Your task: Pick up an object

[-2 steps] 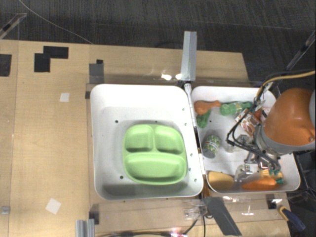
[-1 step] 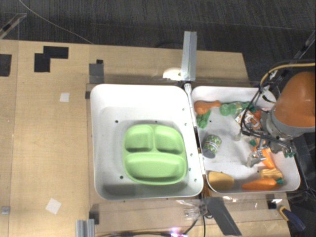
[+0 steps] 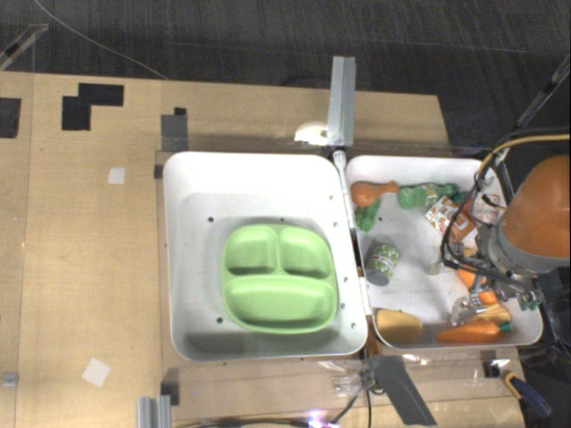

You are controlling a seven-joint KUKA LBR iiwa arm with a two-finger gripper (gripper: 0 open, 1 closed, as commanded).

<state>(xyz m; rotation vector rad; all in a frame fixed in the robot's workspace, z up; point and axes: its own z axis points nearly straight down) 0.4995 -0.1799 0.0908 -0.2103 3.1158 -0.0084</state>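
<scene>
Presently end effector [image 3: 475,303] low over orange carrot [image 3: 467,333]; grip state indiscernible. Carrot looks light, rigid, smooth: take mid-body, across its width.

Two bins [image 3: 178,239] — one green tray [image 3: 279,277]

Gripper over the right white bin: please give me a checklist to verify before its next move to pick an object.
1. Gripper is inside the shallow white right bin: ok.
2. Fingers open or shut: cannot tell.
3. An object is held: cannot tell.
4. Long orange carrot-shaped toy lies near the gripper: ok.
5. Small green-patterned can is apart from the arm, free to reach: ok.
6. Green divided plastic tray sits in the left white bin, out of the way: ok.
</scene>
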